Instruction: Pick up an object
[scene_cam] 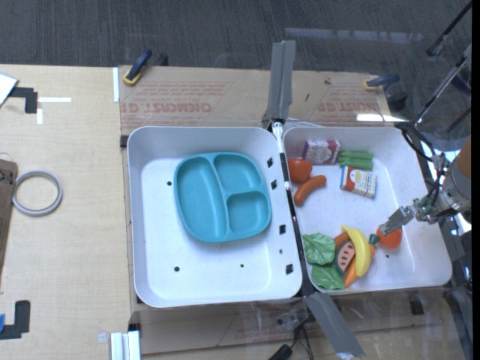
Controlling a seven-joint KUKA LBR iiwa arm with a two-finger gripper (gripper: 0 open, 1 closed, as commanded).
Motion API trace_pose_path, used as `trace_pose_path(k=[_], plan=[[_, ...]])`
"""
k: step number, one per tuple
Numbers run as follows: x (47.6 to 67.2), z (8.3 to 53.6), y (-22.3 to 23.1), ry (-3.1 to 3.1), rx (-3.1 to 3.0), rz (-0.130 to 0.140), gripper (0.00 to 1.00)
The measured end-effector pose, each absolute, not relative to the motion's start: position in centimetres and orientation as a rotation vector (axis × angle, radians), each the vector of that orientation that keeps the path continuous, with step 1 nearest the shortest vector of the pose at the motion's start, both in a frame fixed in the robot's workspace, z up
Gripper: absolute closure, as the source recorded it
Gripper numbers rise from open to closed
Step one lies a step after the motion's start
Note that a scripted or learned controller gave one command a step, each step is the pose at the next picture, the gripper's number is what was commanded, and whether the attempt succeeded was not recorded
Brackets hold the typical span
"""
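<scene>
The right bin [420, 272] holds several toy foods. A red tomato [299, 169] and a sausage [310, 189] lie near its left wall. Toward the back are a pink packet [320, 151], a green vegetable [355, 158] and a small carton [358, 181]. At the front lie a yellow banana [361, 247], a watermelon slice [345, 256] and green lettuce leaves [319, 247]. My gripper [393, 223] reaches in from the right, low over the bin. Its tip sits just above a small orange-red piece [389, 238], touching or nearly touching it.
The left bin [150, 276] bears a teal divided plate [223, 196]. A roll of tape [35, 192] lies on the wooden bench at far left. A grey upright bar [281, 81] stands behind the seam between the bins.
</scene>
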State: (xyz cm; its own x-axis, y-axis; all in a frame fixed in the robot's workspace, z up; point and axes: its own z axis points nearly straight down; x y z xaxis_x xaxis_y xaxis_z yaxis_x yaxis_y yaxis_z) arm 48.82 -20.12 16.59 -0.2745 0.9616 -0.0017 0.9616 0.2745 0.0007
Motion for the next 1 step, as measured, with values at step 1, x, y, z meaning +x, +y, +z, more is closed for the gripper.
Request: trace_pose_path(k=[1], plan=[[51.75,9.15,-21.71,2.509,1.895,0.007,0.00]])
